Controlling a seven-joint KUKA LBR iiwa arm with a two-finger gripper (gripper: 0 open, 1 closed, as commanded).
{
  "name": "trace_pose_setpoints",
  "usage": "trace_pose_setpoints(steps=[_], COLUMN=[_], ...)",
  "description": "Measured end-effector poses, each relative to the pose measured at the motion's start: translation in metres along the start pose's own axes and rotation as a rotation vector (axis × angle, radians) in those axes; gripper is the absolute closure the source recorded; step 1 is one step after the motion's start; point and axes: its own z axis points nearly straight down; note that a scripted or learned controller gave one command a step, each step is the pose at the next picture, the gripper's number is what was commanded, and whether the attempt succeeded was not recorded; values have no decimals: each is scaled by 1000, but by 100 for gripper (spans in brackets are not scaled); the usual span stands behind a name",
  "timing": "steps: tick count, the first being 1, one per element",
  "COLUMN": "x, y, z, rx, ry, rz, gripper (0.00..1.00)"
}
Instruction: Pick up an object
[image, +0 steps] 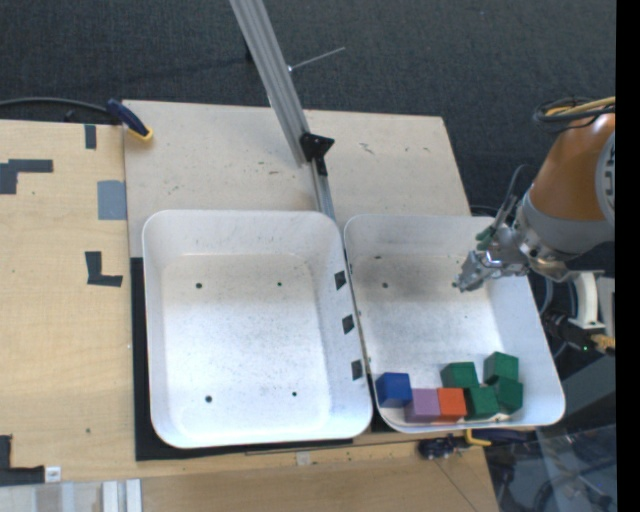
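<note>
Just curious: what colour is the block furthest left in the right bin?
Blue, seen in the camera view.

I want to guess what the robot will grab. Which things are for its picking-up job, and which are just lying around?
For the job:
- small blue block
- purple block
- orange block
- green blocks
- right white plastic bin
- robot's metal gripper

Just lying about:
- left white plastic bin
- blue-and-yellow clamp
- slanted grey metal rail

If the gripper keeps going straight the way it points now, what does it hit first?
Probably the bare floor of the right bin. The gripper points down and leftward, well above the blocks at the near edge, though height is hard to judge.
</note>
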Motion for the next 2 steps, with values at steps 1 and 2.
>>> trace_pose_setpoints(steps=[1, 2], x=[-2, -1], y=[-3, -1], z=[-43, -83], rx=[-1, -1], ry=[0, -1], rz=[0, -1], gripper=[100, 100])
